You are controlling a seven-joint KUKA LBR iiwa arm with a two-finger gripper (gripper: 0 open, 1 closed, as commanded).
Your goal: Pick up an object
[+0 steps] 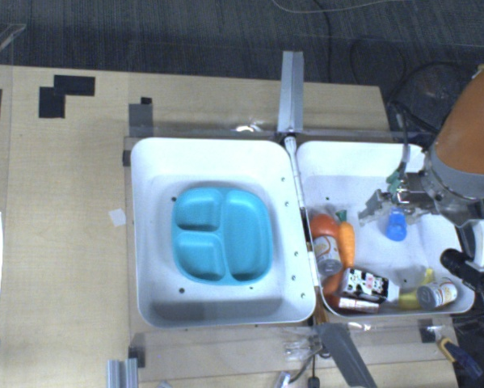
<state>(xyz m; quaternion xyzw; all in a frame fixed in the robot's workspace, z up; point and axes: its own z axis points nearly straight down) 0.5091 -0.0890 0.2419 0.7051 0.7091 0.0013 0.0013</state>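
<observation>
The right bin (343, 168) holds several objects. A small blue object (396, 228) lies near its middle. My gripper (389, 200) hangs just above and behind that blue object, at the end of the grey arm with the orange band (472, 132). Whether the two touch is unclear from this slant. Along the bin's left wall lie an orange carrot (347, 245), a red-orange item (322, 224) and a silver can (328, 255). At the front sit a black-and-white box (363, 285) and a yellow-and-white bottle (427, 296).
The left bin (149, 217) holds a light blue divided plate (223, 234). A metal post (292, 95) and divider run between the two bins. A black cable (468, 267) crosses the right bin's right rim.
</observation>
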